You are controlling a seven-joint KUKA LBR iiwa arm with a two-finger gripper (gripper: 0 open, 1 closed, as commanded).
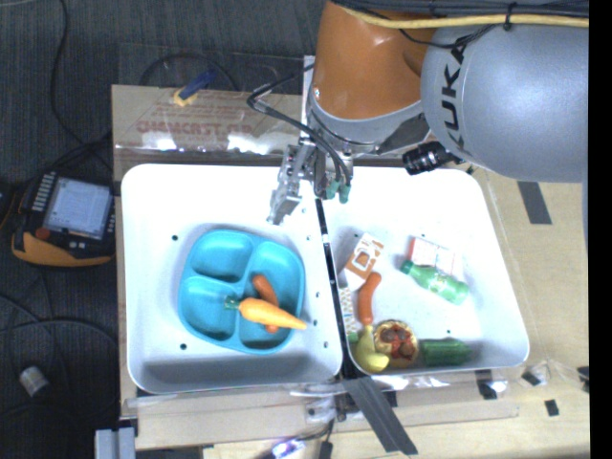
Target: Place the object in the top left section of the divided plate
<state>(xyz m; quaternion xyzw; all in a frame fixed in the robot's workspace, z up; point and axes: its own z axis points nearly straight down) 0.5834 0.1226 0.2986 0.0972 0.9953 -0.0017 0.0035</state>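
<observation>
A blue divided plate [215, 280] lies in the left bin [153, 208]. An orange carrot [271, 315] rests across its lower right section, with a smaller orange-red piece [265, 288] just above it in the right section. The plate's top left section holds nothing. My gripper [308, 194] hangs above the back of the bins, over the wall between them and up and to the right of the plate. Its fingers are apart and nothing is between them.
The right bin [478, 218] holds a small carton [364, 255], a red sausage [367, 297], a green bottle [435, 281], a white-and-red packet [432, 253], a yellow-and-red fruit pile [387, 344] and a dark green cucumber [444, 352]. The arm's body looms over the back right.
</observation>
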